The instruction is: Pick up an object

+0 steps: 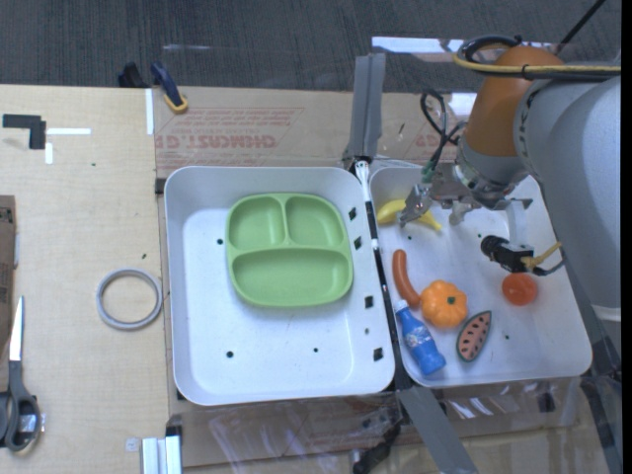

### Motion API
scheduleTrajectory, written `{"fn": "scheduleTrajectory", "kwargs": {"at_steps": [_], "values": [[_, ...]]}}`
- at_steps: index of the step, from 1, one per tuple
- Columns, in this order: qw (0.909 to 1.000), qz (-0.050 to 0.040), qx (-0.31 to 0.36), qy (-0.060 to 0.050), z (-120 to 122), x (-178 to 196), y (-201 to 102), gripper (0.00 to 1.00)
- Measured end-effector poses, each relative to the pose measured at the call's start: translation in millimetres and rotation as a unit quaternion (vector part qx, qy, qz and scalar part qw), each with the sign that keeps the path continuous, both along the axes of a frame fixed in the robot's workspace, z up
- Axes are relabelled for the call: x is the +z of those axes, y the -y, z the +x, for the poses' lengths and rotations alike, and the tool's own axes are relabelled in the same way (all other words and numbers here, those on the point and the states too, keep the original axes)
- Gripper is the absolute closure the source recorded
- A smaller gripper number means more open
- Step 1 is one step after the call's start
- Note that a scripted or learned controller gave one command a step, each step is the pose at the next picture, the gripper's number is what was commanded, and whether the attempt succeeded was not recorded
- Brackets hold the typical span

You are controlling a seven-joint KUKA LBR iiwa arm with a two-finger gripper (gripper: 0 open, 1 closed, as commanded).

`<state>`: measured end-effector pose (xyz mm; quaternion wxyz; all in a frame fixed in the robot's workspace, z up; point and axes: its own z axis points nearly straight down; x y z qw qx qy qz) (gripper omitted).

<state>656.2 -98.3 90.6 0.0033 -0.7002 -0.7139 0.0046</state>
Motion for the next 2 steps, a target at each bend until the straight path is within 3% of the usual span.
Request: {"fn": "scheduleTrajectory", "kwargs": {"at_steps": [1,2], "values": [[1.0,-0.0007,0.001,-0.001,-0.4,8.3,0.1,1.0],[0.999,0.0002,0.044,0.006,3.2,116.0,-19.4,1.0]]}}
